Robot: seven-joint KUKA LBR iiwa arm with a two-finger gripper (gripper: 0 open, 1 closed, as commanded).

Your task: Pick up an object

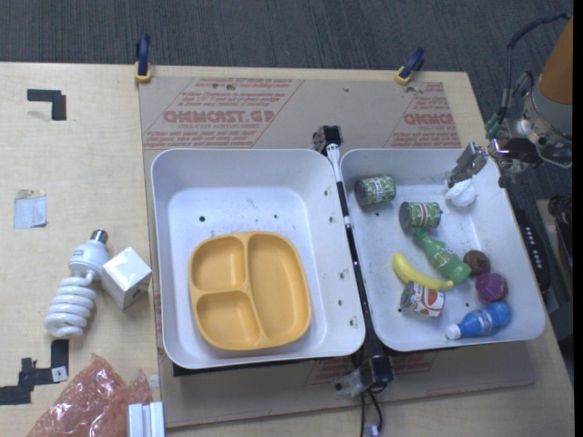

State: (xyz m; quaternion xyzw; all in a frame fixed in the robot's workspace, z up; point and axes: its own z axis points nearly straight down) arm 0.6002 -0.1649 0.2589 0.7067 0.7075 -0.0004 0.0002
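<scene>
Blue bottle [481, 320] well below end effector [471, 164] in right bin [519, 244].

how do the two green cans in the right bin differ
The green can near the bin's top left corner lies on its side, with its light label facing up. The green can nearer the bin's middle shows darker green and a red patch, and touches the green bottle. Both are small, similar-sized cylinders.
</scene>
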